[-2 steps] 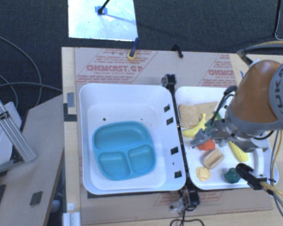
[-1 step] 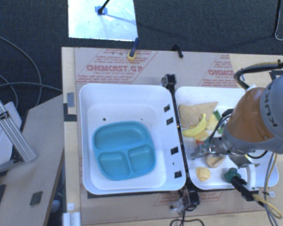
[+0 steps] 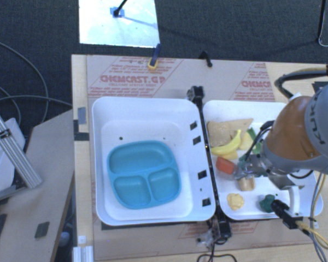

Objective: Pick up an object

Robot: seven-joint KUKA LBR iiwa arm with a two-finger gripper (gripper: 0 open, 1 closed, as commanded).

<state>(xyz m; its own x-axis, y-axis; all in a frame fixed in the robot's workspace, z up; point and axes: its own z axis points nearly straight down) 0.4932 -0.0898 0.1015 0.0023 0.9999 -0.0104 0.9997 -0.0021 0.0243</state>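
My gripper (image 3: 245,172) is low over the middle of the right bin (image 3: 221,109), with the grey and orange arm (image 3: 295,135) covering the bin's right half. Just below it lies a small tan piece (image 3: 246,184), touching or nearly touching it. A red piece (image 3: 225,165) sits to its left. A yellow banana (image 3: 230,144) and a tan bread slice (image 3: 224,129) lie farther back. A green piece (image 3: 252,132) shows beside the arm. A yellow lump (image 3: 235,201) and a dark green piece (image 3: 268,203) rest near the front wall.
The left bin (image 3: 147,109) holds a blue divided plate (image 3: 144,173). A black clip strip (image 3: 204,152) runs along the rims between the bins. Cables (image 3: 311,239) trail off the bench's front right corner.
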